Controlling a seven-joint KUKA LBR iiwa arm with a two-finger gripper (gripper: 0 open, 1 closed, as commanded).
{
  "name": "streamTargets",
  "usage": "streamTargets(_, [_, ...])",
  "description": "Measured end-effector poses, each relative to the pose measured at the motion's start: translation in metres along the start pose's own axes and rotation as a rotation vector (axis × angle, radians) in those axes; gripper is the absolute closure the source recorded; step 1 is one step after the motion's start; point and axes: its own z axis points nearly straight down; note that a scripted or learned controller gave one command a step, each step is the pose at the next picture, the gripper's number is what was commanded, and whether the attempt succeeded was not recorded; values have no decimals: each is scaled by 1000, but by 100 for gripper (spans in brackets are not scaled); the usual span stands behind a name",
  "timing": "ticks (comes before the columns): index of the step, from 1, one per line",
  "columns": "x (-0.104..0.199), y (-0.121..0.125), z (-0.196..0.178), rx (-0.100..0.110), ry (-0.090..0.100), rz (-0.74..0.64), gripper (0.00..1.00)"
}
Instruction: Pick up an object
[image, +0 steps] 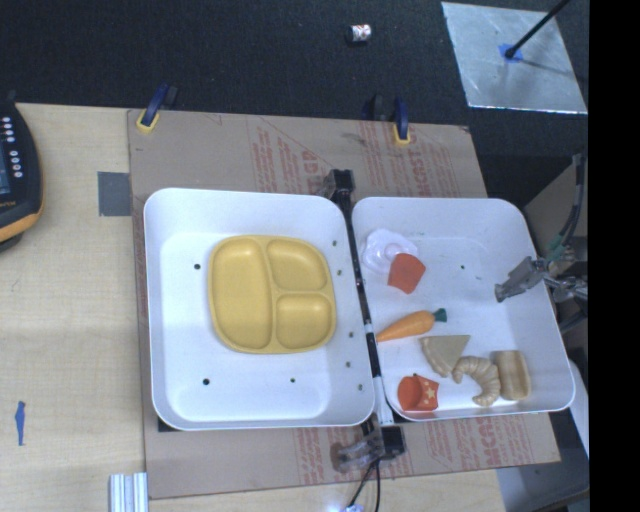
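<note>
The right white bin (470, 225) holds several toy foods. A red-orange block (405, 272) lies beside a pale crumpled wrapper (385, 249) at the bin's upper left. An orange carrot (410, 324) lies in the middle. Below it are a tan wedge (443, 351), a croissant (478, 373), a bread slice (513, 373) and a red pepper piece (418, 392). My gripper (512, 283) reaches in over the bin's right side, small and grey. It sits well right of the carrot and above the bread, with nothing visibly in it.
The left white bin (180, 300) holds a yellow divided plate (271, 294). Both bins rest on a cardboard sheet (300, 150) clamped to the bench. A black and orange pendant (15, 180) lies at the far left.
</note>
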Motion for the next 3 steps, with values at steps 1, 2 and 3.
streamTargets(1, [66, 1, 72, 4, 2, -5, 0])
streamTargets(2, [117, 99, 61, -9, 0, -6, 0])
streamTargets(3, [77, 93, 155, 2, -1, 1, 0])
